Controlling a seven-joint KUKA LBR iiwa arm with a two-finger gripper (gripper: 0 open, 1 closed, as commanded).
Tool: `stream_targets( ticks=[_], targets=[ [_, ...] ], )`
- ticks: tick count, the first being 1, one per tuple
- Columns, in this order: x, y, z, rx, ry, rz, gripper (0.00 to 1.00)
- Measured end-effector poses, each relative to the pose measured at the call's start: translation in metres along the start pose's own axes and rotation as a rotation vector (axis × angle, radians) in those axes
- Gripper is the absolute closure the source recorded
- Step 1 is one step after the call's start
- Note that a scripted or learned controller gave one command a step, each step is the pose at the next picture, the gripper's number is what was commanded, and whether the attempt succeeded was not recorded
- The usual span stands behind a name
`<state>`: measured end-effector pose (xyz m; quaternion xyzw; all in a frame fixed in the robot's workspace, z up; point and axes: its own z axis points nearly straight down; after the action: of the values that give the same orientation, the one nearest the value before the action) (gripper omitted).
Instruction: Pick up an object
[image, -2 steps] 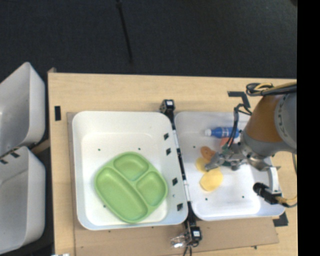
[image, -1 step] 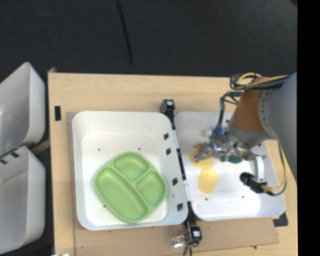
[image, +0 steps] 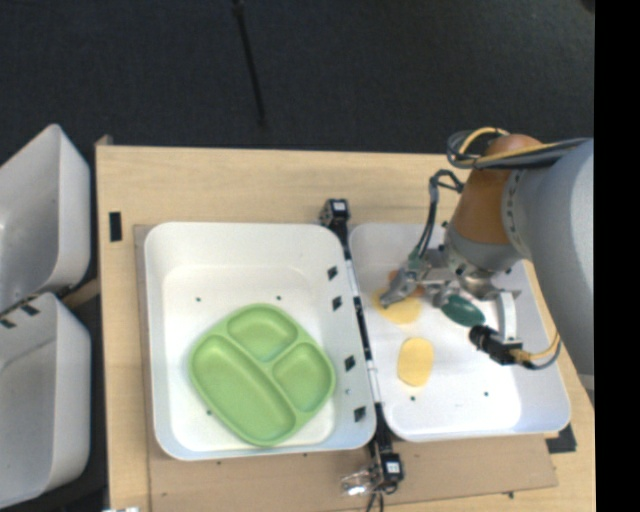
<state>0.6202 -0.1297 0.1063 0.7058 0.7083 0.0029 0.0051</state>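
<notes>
Two yellow pieces lie on the floor of the right bin (image: 500, 415). One yellow piece (image: 404, 311) sits near the bin's upper left, with the gripper (image: 408, 284) directly over its upper edge. The second yellow piece (image: 416, 362), an oval shape, lies just below the first, apart from it and nearer the middle of the bin. A small teal object (image: 463, 309) rests to the right of the upper piece, close under the wrist. Whether the pincer is spread or clenched cannot be told from this angle, and nothing is seen held in it. The grey arm (image: 555, 230), with its orange band (image: 485, 205) above the wrist, reaches in from the right, cables looping around it. In the left bin (image: 165, 270), a green divided plate (image: 262, 373) with three sections lies flat toward the lower half. Both white bins sit side by side, touching along a shared edge, on a light wooden bench (image: 250, 185) set against a dark floor.
</notes>
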Motion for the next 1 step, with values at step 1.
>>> stream_targets(
  ticks=[1],
  targets=[
    [-0.0019, 0.0409, 0.0007, -0.001, 0.001, -0.001, 0.0]
  ],
)
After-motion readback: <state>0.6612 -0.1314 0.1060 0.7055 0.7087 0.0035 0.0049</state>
